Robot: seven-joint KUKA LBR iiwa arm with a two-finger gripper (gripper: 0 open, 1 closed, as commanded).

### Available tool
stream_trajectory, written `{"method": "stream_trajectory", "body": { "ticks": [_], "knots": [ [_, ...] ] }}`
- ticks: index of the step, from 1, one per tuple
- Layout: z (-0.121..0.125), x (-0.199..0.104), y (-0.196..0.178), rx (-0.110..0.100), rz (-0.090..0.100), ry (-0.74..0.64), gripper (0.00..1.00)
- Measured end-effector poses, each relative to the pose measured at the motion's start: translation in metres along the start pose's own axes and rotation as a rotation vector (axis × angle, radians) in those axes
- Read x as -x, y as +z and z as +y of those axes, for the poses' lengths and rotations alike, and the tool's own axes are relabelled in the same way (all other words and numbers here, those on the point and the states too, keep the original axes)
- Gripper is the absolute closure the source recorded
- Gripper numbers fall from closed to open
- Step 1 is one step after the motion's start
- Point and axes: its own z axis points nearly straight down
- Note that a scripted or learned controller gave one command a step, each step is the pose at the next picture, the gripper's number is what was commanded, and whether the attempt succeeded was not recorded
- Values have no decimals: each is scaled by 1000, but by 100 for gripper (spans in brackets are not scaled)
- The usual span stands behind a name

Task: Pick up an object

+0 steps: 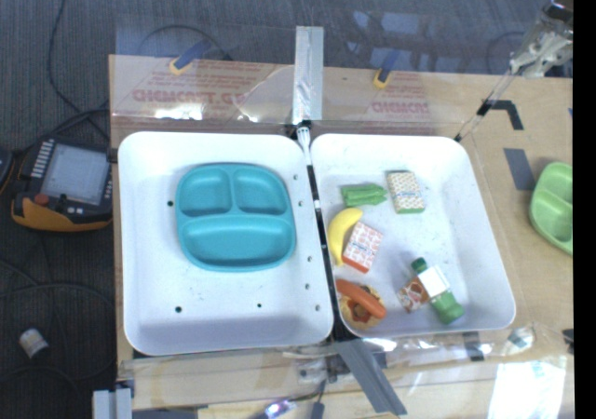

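1. Candidate objects. The right bin [480, 222] holds all the small items. A green toy vegetable [363, 194] and a small patterned box [406, 191] lie toward its far side. A banana [343, 231] lies against its left wall. A red-and-white carton [362, 247] touches the banana's right side. An orange toy that looks like a hot dog [361, 304] sits in the near left corner. A green-capped bottle [433, 291] lies on its side near the near right corner.
2. Other contents. The left bin [149, 305] carries a teal divided plate [235, 217], flat and central.
3. Gripper. Whether the gripper is open or closed cannot be told from this view, nor how any candidate lies relative to it. Nothing is seen to be held.
4. Risk: crowding. The banana, carton and hot dog sit touching or just beside one another, so a descent there would probably catch two items or push one aside.
5. Risk: walls. The banana and hot dog hug the divider between the bins, which could block one side of a grasp.
6. Risk: rolling. The bottle looks round and may roll away when squeezed from the sides.
7. Risk: low profile. The plate is broad and shallow, so a closing grasp would likely slide over it.
8. Judgement. The patterned box and green vegetable stand apart from the rest and look the safest picks.
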Motion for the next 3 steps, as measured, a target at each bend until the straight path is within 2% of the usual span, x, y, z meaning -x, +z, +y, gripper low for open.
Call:
{"method": "stream_trajectory", "body": {
  "ticks": [3],
  "knots": [
    [1,-3,-25,-5,-16,-3,100]
  ]
}}
